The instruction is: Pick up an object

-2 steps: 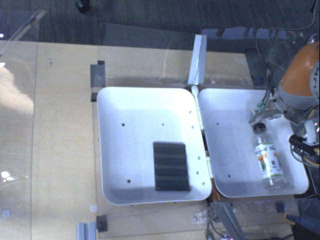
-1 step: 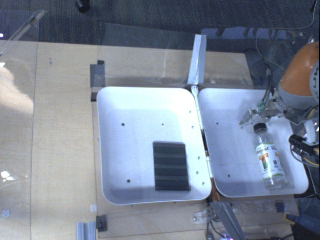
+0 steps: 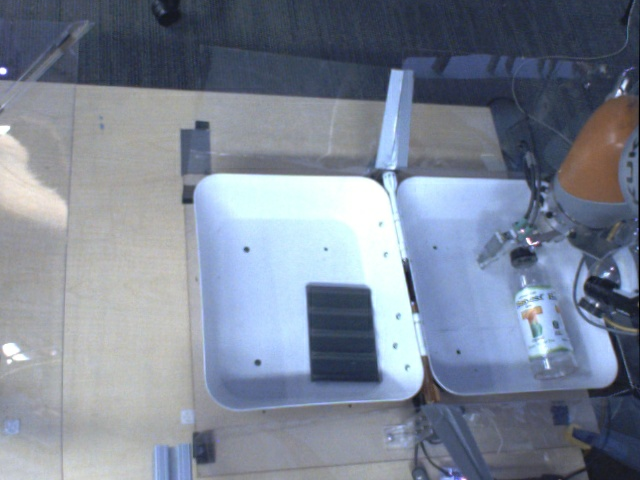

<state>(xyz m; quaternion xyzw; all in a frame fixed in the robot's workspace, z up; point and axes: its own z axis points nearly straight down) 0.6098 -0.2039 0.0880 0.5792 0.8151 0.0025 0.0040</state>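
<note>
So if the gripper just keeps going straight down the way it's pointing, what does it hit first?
Probably the cap end of the clear bottle lying in the right bin. The gripper sits right above that end, though depth is hard to judge from this slanted view.

Light wood bench across frame. Two white bins side by side: left bin center, right bin right.

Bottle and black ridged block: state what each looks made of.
Bottle: likely clear plastic, glossy; the white bin shows through it around a printed label, dark cap. Black ridged block: matte, ribbed across; probably rubber, foam or plastic, look leaves it open.
</note>
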